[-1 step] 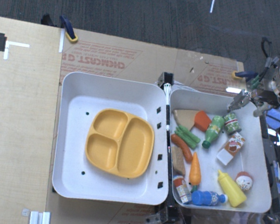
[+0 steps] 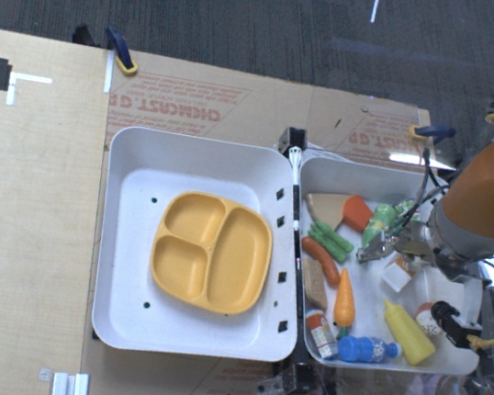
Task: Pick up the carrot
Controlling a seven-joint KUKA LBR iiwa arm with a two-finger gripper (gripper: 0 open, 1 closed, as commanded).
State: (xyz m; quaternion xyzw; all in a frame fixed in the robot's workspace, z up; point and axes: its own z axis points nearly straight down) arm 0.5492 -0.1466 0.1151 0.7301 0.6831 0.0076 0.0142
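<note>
Cardboard covers the bench under two white bins. Left bin holds a yellow divided plate. Right bin holds the carrot near its left wall, beside a sausage, blue bottle and yellow bottle. Above this clutter, the gripper hangs with fingers apart, clamping nothing.

Even, diffuse overhead light is filling the scene. White bins are reading bright, nearly washing out. Yellow divided plate is casting only a faint soft shadow. Dark floor is staying dim. Focus is holding reasonably sharp; bench edges are bowing slightly.
</note>
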